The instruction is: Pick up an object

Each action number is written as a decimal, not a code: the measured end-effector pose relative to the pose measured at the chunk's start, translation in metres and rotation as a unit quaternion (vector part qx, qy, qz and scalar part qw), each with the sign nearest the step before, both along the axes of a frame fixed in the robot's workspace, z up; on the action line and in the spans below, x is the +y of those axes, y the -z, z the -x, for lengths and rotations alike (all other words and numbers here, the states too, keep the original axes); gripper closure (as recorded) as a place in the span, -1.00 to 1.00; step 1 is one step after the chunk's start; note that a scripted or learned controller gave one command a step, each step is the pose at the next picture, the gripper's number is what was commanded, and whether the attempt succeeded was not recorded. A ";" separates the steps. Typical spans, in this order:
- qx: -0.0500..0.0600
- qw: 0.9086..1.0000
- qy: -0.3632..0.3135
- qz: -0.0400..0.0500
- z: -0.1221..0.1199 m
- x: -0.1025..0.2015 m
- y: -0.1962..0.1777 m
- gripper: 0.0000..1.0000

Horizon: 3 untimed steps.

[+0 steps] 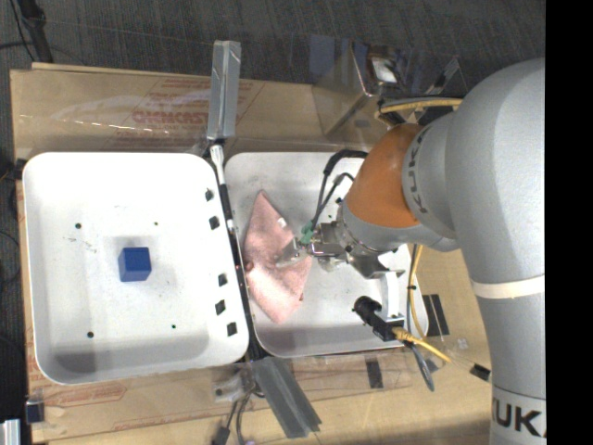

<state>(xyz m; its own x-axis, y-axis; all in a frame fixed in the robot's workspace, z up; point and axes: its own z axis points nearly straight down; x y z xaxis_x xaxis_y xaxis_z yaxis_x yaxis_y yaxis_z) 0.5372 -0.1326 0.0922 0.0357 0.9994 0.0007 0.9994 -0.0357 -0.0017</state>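
Reaching in from the right, the grey arm [491,184] with its orange band [387,184] bends down over the right bin [278,170], and its end effector [298,245] sits low at the right edge of a pink cloth [274,269]. That cloth lies crumpled in the left half of the right bin, running from a narrow point near the bin's upper middle down to a wider fold towards the lower left, close to the divider between the two bins. The tip of the end effector appears to touch or press into the cloth's right side, where a small fold of pink rises against the metal. Whether the fingers are apart, together or pinching the fabric cannot be told, since the wrist body and cables crowd that spot and the fingertips are too small to read.

A small blue cube [135,263] rests alone on the floor of the left bin [56,179], a little left of that bin's centre and well apart from the arm. Both white bins stand side by side on the table [111,100], which is covered with brown cardboard. A black cable end [369,315] hangs by the right bin's lower right part, beside a yellow lead.
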 end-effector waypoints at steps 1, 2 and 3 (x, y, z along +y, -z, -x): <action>0.001 0.999 -0.037 0.000 -0.057 0.036 -0.037 -1.00; 0.000 0.999 -0.050 0.000 0.033 -0.031 -0.001 -1.00; -0.001 0.998 -0.064 0.000 0.002 0.026 -0.001 -1.00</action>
